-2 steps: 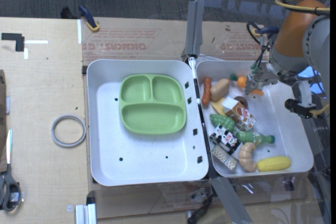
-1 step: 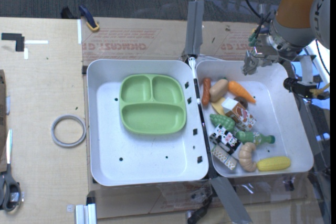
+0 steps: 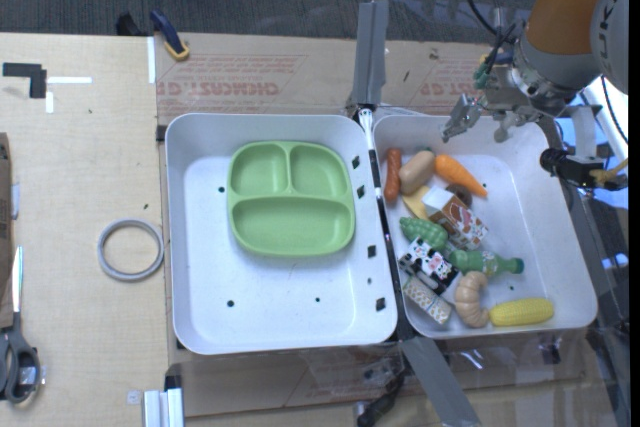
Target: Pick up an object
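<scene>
Camera view: at upper right the gripper (image 3: 490, 118) hovers over the right bin's (image 3: 560, 245) far end, fingers spread apart, holding nothing. The carrot (image 3: 460, 174) lies just below it among other toys.

scissors (image 3: 18, 360) — cut off, left edge

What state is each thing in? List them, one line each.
gripper: above the right bin's far edge, fingers apart, holding nothing
green tray: flat in the left bin, compartments bare
carrot: lying loose in the right bin
corn cob: lying on its side near the front wall
</scene>
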`<state>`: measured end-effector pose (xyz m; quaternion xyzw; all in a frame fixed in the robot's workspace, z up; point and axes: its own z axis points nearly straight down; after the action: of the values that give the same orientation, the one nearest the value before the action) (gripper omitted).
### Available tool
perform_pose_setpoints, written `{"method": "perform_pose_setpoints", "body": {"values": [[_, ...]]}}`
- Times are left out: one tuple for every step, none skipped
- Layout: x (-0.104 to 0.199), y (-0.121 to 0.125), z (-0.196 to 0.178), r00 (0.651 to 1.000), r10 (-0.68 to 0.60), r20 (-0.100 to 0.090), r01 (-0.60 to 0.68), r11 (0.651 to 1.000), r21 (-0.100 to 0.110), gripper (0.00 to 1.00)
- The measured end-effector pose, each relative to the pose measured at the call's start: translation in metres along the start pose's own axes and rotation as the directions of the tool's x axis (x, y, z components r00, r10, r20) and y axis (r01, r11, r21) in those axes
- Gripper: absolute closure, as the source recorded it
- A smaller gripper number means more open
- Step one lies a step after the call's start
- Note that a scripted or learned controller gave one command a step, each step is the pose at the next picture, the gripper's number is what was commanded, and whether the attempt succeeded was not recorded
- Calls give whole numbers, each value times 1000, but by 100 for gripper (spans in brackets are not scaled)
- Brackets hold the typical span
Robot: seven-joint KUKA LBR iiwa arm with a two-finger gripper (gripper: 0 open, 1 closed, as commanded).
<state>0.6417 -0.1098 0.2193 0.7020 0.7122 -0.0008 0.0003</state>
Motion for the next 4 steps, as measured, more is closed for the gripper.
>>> {"method": "perform_pose_setpoints", "body": {"values": [[-27,-23,127,985,-174,0,174,985,-2,0],[-28,-23,117,985,-171,2,171,985,-3,100],[-39,-84,57,981,-192,-1,192,981,0,100],[-38,-84,57,981,-192,-1,192,981,0,0]]}}
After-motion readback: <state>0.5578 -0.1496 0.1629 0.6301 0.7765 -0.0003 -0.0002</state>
